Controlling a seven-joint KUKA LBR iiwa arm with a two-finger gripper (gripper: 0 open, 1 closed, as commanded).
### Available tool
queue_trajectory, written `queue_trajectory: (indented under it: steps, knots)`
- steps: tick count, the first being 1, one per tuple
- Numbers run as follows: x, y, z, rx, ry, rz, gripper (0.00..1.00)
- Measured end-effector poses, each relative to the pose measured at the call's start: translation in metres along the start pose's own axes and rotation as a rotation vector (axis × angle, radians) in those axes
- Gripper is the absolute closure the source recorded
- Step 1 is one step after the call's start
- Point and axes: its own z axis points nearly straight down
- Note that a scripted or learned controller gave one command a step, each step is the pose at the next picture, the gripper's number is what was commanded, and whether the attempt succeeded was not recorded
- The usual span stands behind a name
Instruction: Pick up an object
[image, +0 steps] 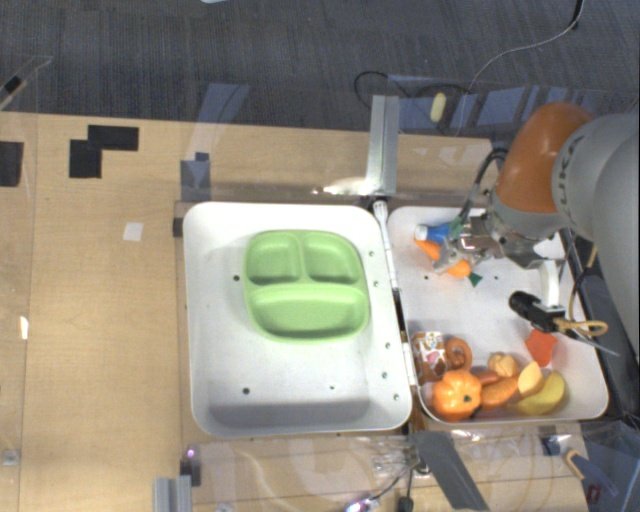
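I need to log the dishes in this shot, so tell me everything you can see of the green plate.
The green plate is a pale green divided tray with rounded corners, plastic by its look. It has three compartments: two smaller ones at the far side and one wide one at the near side. It lies flat and right way up near the middle of the left white bin, resting on the bin's floor. Nothing lies in it.

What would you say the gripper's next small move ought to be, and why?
Probably a short, straight descent. The gripper sits low over the far end of the right bin, right among the small blue and orange items there, while the pumpkin and other toy food lie piled at the near end. Whether anything is already between its fingers cannot be made out, so I would settle before closing.
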Motion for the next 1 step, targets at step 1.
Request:
queue_trajectory:
  steps: [1]
  knots:
    - [0.0702,0.0230,-0.1212,0.003,-0.002,0.000,1.00]
